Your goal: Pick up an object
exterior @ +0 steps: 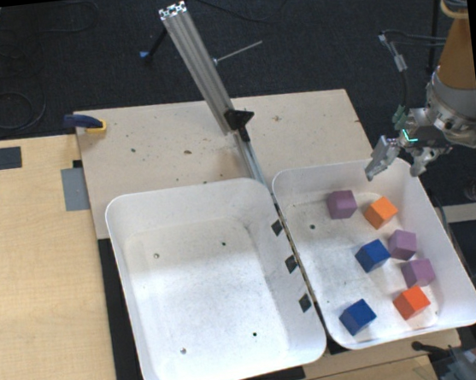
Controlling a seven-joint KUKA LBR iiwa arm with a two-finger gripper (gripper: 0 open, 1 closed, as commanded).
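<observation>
**A:** Gripper (pixel 397 157) sits just over the top-right corner of the right bin (pixel 459 308), above the rim. Two grey fingers point down-left and down, spread apart with nothing between them. Small green light glows on the wrist housing.

**B:** Arm?

**A:** Arm (pixel 457 63) comes in from the right edge; tan-orange section above the grey wrist.

**B:** Where are the pickable objects, relative to the right bin?

**A:** All seven are inside it. Purple cube (pixel 340 204) near the bin's top, closest to the gripper but apart from it. Orange cube (pixel 380 211) just beside it to the right. Mid-bin: blue cube (pixel 372 255) touching a second purple cube (pixel 402 244). Below that, a third purple cube (pixel 419 272), near the right wall. Bottom of the bin: a second blue cube (pixel 357 316) left, a red-orange cube (pixel 412 302) right, close under the third purple one.

**B:** Any labels or print on them?

**A:** None readable. Cube faces look plain. No legible brand on the arm or the bins either.

**B:** What else is around the right bin?

**A:** Left bin (pixel 141 240) touches its left wall; only dark specks inside. Three small black clips sit along the shared edge. An aluminium extrusion post (pixel 205 73) rises from behind the joint between the bins and leans up-left. Both bins rest on a plywood board (pixel 308 129). A blue-and-yellow clamp (pixel 85 123) sits at the board's far-left top corner, well apart from the right bin.
</observation>
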